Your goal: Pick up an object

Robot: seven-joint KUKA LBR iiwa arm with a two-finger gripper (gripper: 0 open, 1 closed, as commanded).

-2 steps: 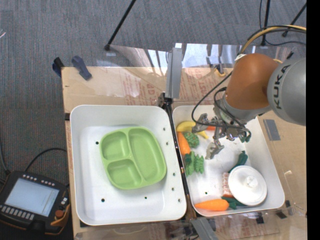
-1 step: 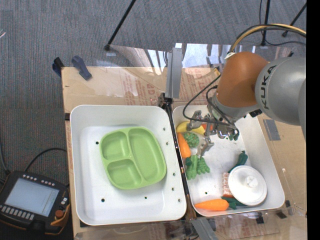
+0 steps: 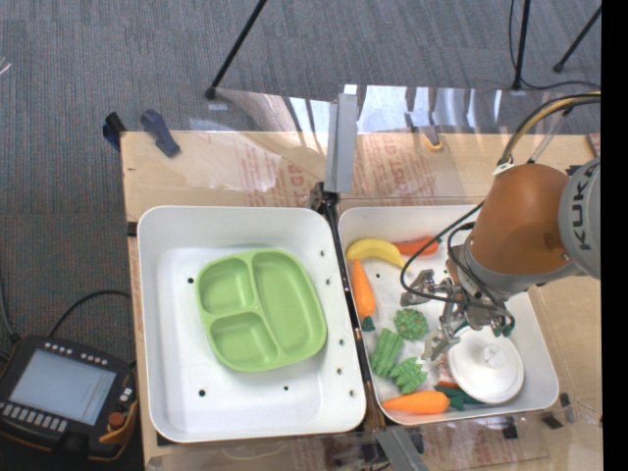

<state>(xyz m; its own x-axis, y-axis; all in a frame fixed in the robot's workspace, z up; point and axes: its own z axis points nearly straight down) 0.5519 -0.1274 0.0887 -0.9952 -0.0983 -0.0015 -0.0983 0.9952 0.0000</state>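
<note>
You are at the reaching step, so go slowly and pick just one toy to go for. The gripper (image 3: 446, 327) hangs low in the right bin (image 3: 545, 356), and its thin metal fingers look spread apart with nothing between them, so it is open and holds no toy yet. The closest things are the round green broccoli (image 3: 411, 323), just to the left of the gripper, and the white lidded pot (image 3: 487, 369), just below and to the right of it. The pot is wide and smooth, so it may slip out. The broccoli is small and bumpy, so I think it is the easier one to grab. Move the gripper a little to the left until the broccoli sits between the fingers, then go straight down and close gently. Watch out for the green bean toys (image 3: 396, 357) nearby, because a finger could bump them and push things around. The yellow banana (image 3: 373, 251) and the long carrot (image 3: 362, 293) lie farther off to the upper left. The green plate (image 3: 261, 309) sits in the left bin (image 3: 167, 361), well apart from the gripper.
</note>
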